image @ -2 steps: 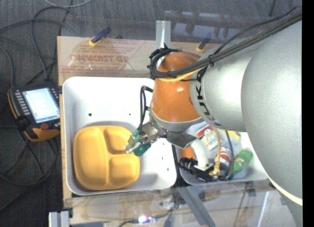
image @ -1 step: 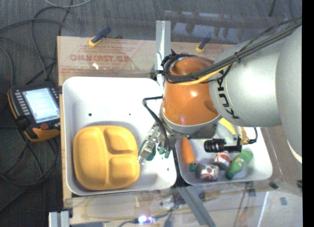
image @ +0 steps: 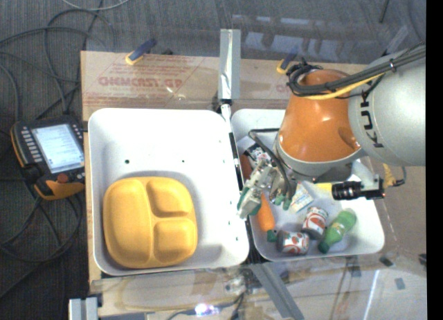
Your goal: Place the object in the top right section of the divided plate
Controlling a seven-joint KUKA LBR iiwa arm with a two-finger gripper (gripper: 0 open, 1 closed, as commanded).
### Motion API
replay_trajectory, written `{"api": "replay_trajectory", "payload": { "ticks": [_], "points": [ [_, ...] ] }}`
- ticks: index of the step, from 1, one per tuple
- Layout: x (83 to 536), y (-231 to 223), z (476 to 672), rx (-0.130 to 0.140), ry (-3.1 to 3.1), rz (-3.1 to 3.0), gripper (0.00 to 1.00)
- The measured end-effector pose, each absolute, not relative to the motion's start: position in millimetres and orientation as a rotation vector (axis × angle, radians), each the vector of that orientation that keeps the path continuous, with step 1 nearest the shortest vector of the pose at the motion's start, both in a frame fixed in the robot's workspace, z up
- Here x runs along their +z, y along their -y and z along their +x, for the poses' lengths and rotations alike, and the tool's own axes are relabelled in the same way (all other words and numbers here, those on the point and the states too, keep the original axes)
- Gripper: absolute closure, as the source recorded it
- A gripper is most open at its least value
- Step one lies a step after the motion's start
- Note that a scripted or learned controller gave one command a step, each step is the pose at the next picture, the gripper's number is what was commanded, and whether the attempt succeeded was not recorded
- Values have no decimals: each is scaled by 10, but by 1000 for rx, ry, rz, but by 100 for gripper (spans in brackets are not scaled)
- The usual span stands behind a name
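A yellow divided plate [image: 151, 223] is seen in the left bin [image: 111, 128], toward 6 o'clock, with one long section at 9 o'clock and two smaller ones at 3 o'clock. Bare bin floor is noted from 12 to 2 o'clock of the plate. An orange carrot-like object [image: 266, 215] is seen in the right bin [image: 370, 239], near its 9 o'clock wall. The gripper [image: 257, 185] is positioned just at the object's 11 o'clock; whether its fingers are spread or pressed cannot be told. Two cans [image: 304, 232] and a green bottle [image: 338, 229] are crowded at 3 to 5 o'clock of the object.
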State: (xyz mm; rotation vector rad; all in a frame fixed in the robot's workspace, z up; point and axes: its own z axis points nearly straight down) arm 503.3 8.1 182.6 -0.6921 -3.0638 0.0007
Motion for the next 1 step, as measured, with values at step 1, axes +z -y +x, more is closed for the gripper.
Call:
{"api": "replay_trajectory", "payload": {
  "ticks": [1],
  "points": [
    [1821, -124, 4837, -1, 2980, -983, 100]
  ]
}}
